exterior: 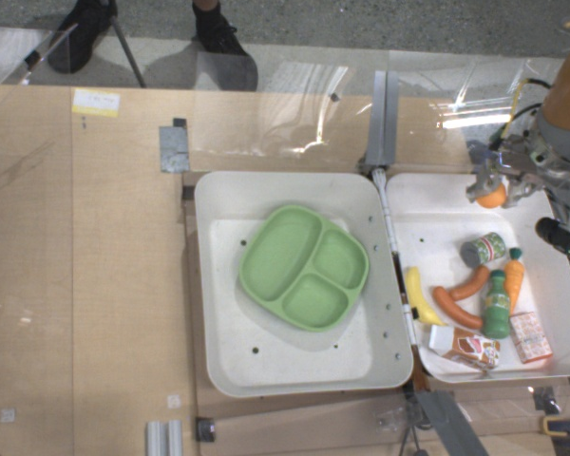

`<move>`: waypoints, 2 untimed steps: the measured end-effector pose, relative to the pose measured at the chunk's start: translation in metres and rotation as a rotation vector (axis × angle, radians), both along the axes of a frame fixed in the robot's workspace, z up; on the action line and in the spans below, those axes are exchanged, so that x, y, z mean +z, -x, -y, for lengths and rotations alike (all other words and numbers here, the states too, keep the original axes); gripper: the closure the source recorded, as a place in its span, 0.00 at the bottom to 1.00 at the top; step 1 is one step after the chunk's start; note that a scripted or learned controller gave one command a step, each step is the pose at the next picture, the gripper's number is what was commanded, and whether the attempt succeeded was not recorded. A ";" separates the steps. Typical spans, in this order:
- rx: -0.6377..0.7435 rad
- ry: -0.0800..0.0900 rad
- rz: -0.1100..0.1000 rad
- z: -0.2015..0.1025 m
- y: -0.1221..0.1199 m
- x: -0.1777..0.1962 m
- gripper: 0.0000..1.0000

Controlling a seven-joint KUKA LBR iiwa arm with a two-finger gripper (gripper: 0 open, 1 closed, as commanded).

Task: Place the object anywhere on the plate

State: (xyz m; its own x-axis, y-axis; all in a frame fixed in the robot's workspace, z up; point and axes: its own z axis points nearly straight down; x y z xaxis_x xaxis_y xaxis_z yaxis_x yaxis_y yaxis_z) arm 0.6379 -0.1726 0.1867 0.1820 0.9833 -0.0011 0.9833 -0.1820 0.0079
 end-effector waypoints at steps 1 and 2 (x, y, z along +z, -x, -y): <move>0.145 0.000 0.000 -0.052 -0.024 0.044 1.00; 0.148 -0.002 -0.004 -0.129 0.056 0.005 1.00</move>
State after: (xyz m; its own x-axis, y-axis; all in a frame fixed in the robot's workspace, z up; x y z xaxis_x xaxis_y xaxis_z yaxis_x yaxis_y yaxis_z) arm 0.5814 -0.0437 0.1912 0.0352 0.9994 0.0004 0.9994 -0.0352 0.0037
